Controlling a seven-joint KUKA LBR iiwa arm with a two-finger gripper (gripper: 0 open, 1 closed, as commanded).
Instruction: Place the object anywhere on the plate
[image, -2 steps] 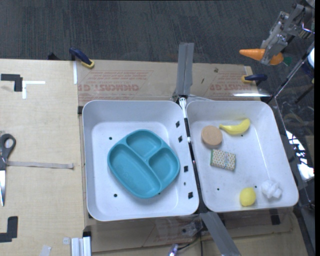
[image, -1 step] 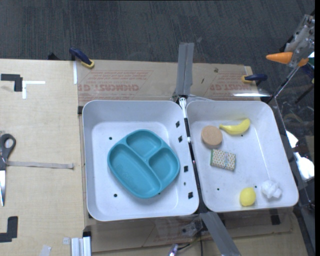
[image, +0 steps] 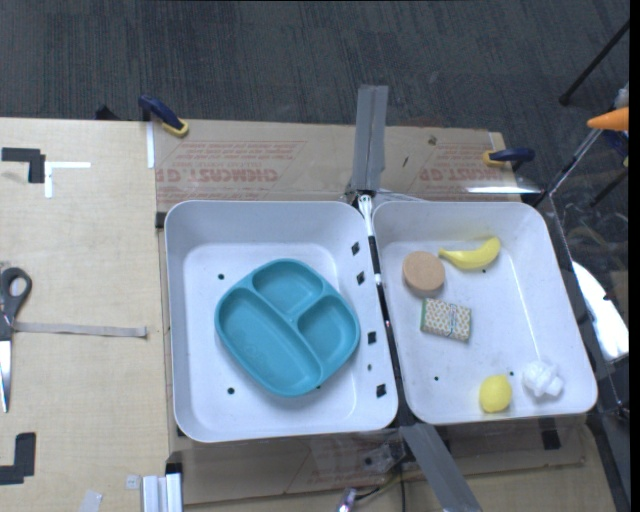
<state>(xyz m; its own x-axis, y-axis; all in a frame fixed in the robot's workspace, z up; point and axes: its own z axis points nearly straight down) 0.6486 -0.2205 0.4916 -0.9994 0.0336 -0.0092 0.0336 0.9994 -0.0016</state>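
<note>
**Across two white bins: plate on the left, loose objects on the right**

Inside the left bin (image: 180, 300), a smooth shallow tray with rounded corners, lies the plate (image: 288, 327). It is teal, glossy like moulded plastic, a rounded oblong set at a slant. Raised ridges divide it into one long compartment and two smaller ones.

The right bin (image: 560, 250) touches the left one along a shared middle edge and holds five small things, all well apart from the plate. A yellow banana (image: 472, 254), curved and smooth, lies near the far wall. Just beside it is a flat tan disc (image: 424, 272) with a matt face. Below the disc lies a small rectangular block (image: 446, 320) with a speckled, patterned top. Near the front wall sits a rounded yellow lemon (image: 495, 393), and beside it a white crumpled lump (image: 542, 378) whose material is hard to make out against the white floor. Which of the five is the task's object cannot be told.

Brown printed cardboard (image: 250, 165) lies behind the bins, pinned by two blue-and-yellow clamps (image: 165, 115). A grey metal bar (image: 370, 130) runs down to the seam between the bins. Scissors (image: 10, 300) are cut off by the left edge of the pale wooden bench (image: 80, 250). An orange shape (image: 612, 118) at the upper right is cropped and cannot be identified. A bright glare washes out the area just past the right bin's outer wall.

The gripper's state cannot be told.
</note>
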